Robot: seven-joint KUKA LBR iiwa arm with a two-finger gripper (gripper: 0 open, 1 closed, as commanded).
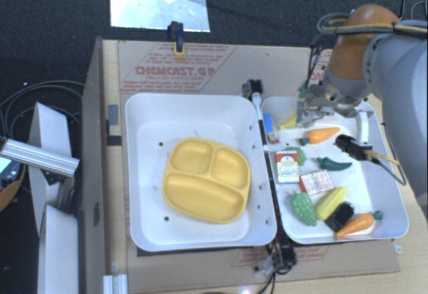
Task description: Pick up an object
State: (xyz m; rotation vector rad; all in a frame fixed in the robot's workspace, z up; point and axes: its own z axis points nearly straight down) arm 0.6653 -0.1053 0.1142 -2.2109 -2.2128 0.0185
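Arm: reaches in from the right, grey body with orange band high at upper right, wrist bent down over the right bin's (394,209) far end.
Gripper (309,119): low in the right bin's upper left part, near the far wall; opening cannot be told from this slant; nothing seen between the fingers.
Carrot (324,134): just beside the gripper, toward the near side; long axis roughly left to right, green end left, tilted slightly up at the right.
Pepper (334,164): dark green, mid bin, long axis left to right, tip pointing right.
Corn (330,203): yellow, lying on a diagonal, upper end to the right.
Second carrot (356,224): near the front wall, long axis left to right, green top at the right.
Grapes (303,208): green bunch, front left of the bin.
Boxes: red-and-white carton (287,166) beside the divider; smaller packet (316,182) to its right.
Left bin (144,152): holds a yellow divided tray (207,180), three compartments, set at a slight slant.
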